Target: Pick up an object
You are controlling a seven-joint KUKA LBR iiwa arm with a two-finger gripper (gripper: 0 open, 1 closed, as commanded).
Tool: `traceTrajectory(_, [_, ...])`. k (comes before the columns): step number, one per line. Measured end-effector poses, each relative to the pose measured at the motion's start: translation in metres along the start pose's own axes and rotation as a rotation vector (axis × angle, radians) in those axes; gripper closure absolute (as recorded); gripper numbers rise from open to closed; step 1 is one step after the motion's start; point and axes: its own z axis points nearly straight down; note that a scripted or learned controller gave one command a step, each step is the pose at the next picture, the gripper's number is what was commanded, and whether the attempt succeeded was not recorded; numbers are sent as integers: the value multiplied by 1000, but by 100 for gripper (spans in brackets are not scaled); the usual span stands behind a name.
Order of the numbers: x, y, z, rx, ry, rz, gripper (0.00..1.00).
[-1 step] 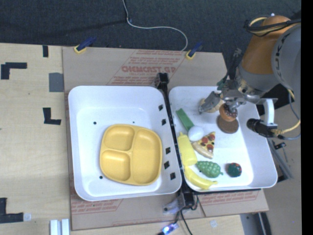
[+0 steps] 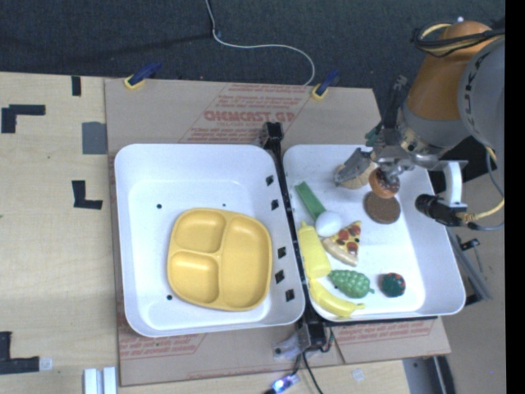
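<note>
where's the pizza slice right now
The pizza slice lies in the right bin, near its middle, just below the white egg and right of the banana, with the green bumpy fruit below it.

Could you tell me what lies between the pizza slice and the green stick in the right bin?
In the camera view, a white egg sits between the pizza slice and the green stick.

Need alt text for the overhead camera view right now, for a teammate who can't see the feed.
The arm's claw hovers over the right bin, near a brown disc, with a pizza slice, banana and other toy foods below it. The left bin holds a yellow divided plate.
</note>
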Motion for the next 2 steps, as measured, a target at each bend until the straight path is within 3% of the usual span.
traceTrajectory(1, [7, 6, 59, 3, -1, 0, 0])
traceTrajectory(2, [8, 9, 95, -9, -2, -1, 0])
